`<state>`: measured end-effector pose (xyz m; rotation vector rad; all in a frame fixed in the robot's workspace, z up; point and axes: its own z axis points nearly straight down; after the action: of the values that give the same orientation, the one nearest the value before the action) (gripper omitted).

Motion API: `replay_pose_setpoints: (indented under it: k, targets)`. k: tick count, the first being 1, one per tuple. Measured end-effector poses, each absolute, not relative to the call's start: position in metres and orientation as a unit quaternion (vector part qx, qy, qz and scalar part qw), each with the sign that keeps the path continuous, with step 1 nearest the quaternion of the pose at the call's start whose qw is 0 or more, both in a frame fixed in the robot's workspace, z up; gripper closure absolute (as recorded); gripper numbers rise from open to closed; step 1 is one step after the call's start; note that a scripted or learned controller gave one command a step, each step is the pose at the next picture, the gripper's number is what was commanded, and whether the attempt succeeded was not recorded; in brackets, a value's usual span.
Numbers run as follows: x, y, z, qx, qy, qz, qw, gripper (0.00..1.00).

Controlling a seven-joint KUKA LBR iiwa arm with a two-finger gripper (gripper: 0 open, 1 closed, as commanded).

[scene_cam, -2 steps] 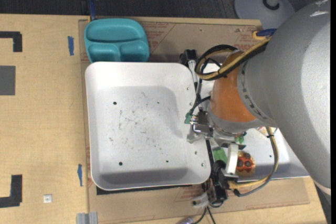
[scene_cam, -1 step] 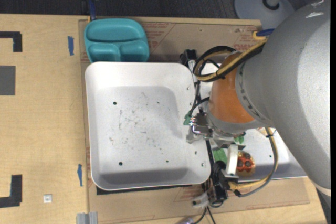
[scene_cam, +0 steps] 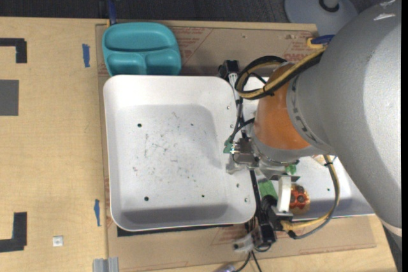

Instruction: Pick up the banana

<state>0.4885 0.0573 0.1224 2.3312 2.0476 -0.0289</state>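
Cardboard-topped bench (scene_cam: 51, 137) with white bin (scene_cam: 127, 200), second bin (scene_cam: 347, 191) beside it, teal tray (scene_cam: 141, 48) behind.

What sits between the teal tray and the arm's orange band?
Camera view: the left white bin's top right corner and black cables lie between teal tray and orange band.

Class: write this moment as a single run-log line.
arm: over right bin | gripper: hidden under wrist | banana: unseen | left bin: bare | teal tray: behind bins
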Motion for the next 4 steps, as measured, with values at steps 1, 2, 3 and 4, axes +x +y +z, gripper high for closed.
replay_pose_setpoints:
  k: [1,2,3,4]
  targets:
    - [0.4888,0.057,0.1223,0.748,0.664,-0.0091,0.019,1.0]
    - [0.4892,0.0562,0.1219,0.735,0.678,-0.0086,0.02,1.0]
    - [0.4892,0.0557,0.1223,0.728,0.685,-0.009,0.019,1.0]
    - [0.4892,0.0553,0.1222,0.724,0.689,-0.009,0.019,1.0]
